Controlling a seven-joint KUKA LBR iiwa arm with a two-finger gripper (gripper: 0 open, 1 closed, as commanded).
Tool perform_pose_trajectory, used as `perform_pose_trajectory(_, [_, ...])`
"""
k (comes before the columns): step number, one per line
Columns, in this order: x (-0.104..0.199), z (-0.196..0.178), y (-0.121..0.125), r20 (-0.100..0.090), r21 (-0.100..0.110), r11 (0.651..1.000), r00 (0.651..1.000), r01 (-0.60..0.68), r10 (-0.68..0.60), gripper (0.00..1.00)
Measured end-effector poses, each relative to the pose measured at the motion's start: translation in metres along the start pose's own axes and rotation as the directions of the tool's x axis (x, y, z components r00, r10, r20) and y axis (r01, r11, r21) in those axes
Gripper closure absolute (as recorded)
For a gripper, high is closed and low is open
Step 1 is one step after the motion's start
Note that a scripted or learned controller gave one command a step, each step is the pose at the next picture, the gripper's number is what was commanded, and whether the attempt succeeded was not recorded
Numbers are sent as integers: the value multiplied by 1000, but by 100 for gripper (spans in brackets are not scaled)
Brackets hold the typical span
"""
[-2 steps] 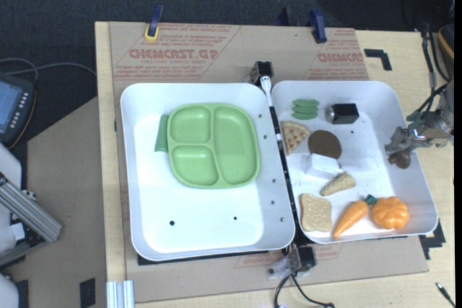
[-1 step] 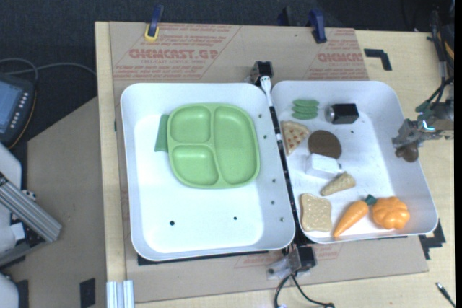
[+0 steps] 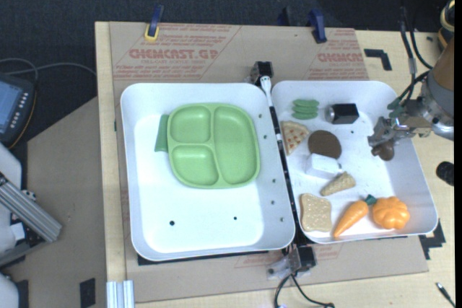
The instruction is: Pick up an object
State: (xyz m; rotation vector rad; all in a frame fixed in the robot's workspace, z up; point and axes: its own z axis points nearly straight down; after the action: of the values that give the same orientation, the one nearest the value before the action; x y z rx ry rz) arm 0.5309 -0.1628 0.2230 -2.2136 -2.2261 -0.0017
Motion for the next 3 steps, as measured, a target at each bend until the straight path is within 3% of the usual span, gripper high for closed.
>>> perform_pose_trajectory(3, [143, -9, 43, 2, -4, 1000, 1000, -1, 1, 100])
